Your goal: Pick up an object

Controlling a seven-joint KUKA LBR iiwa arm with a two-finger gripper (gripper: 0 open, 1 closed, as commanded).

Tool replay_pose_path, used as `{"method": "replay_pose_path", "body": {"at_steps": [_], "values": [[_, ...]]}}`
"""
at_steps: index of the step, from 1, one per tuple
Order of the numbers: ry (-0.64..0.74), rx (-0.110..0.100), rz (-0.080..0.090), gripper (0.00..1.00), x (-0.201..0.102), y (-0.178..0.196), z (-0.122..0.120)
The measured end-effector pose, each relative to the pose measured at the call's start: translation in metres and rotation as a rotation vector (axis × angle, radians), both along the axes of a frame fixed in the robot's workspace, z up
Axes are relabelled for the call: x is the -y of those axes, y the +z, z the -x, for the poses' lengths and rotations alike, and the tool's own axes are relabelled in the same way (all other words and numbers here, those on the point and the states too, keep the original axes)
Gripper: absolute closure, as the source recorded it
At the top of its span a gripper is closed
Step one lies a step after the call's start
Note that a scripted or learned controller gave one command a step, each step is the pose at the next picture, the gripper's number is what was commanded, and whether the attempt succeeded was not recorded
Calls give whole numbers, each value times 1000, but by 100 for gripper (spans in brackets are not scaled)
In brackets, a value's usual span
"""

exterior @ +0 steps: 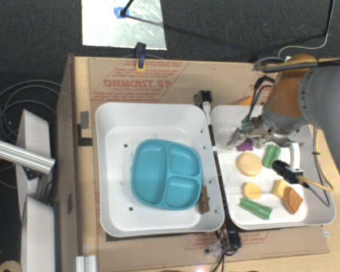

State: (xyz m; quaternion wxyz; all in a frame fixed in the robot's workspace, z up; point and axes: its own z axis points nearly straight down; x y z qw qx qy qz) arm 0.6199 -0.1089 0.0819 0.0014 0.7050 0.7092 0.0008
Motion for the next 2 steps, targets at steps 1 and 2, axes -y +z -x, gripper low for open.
{"method": "replay_pose_path", "body": {"at_steps": [1,2], "values": [[-6,-8,-3,0,-10,2,90],[-7,-7,-2,0,4,2,136]]}}
